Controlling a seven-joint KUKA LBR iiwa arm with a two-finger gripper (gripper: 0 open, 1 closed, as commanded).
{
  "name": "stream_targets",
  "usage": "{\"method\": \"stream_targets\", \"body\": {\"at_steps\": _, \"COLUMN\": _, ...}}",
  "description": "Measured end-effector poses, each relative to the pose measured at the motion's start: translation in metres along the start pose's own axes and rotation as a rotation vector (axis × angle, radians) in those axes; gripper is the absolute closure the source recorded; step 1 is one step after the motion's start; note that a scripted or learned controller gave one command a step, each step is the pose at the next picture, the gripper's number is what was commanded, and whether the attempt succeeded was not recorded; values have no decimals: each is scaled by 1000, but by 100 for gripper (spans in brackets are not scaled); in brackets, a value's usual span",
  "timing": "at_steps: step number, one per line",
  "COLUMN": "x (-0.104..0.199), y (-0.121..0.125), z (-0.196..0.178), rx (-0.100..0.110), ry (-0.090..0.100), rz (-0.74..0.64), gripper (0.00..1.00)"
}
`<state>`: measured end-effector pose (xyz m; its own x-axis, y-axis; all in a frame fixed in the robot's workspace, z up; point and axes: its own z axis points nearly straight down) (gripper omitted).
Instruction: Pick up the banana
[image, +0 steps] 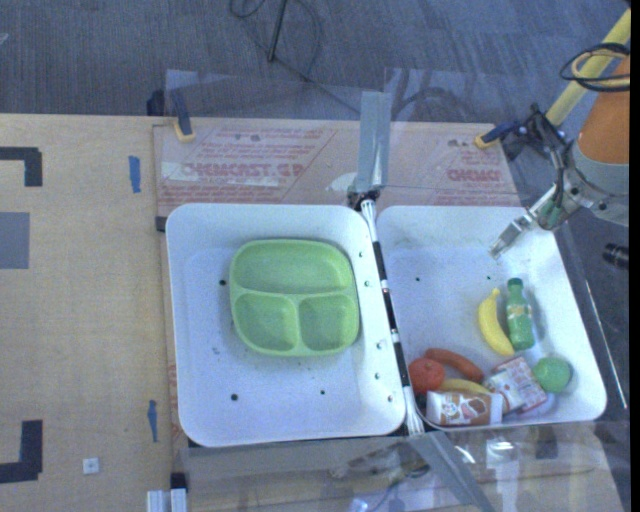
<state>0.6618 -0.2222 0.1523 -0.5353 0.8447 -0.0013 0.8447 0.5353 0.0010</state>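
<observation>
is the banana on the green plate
No, the banana lies in the right bin beside a green bottle, apart from the green plate.

We look down at a slant from a fixed camera above the counter (80, 300), seeing both white bins (190, 400) whole.

Even, soft overhead light; faint shadows; slightly blurry overall.

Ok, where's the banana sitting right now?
The curved yellow banana lies in the right-hand shallow white bin, toward its right side, right beside the small green bottle and above the round green fruit.
</observation>
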Motion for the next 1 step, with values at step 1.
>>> {"method": "stream_targets", "body": {"at_steps": 1, "x": 64, "y": -16, "z": 63, "rx": -1, "ry": 1, "rz": -223, "gripper": 0}}
